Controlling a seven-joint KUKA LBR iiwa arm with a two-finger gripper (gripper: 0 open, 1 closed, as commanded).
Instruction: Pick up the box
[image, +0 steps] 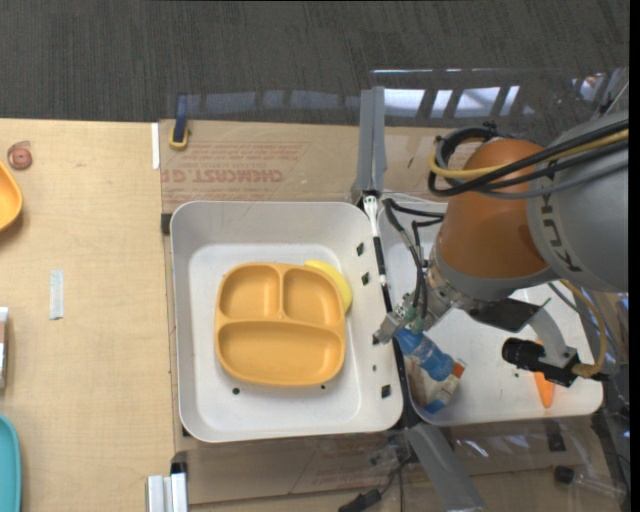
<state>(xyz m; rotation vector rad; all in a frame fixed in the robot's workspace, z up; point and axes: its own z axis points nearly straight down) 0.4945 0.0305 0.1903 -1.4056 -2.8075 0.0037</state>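
While the grey arm with the orange band (495, 220) hung over the right-hand shallow white bin (500, 405), its wrist pointed down toward that bin's left wall. Jaws sat at the upper end of the crumpled blue-and-white cardboard box (430, 368); wide or narrow, could not tell, the wrist hid them. No grasp on the box could be confirmed.

Box lay in the near-left corner of the right bin, tilted, close against the wall shared with the left-hand white bin (195, 300).

Judged step: the approach or closing stage of the pick. The next move likely called for a firm close across the box's narrow sides, then a straight lift.

Obstacles: the bin wall right beside the box left little room on that side. A small orange carrot-shaped piece (543, 390) lay well apart, to the right. An orange divided plastic plate (282, 325) and a yellow rounded piece (335, 282) behind it sat in the left bin, out of the way.
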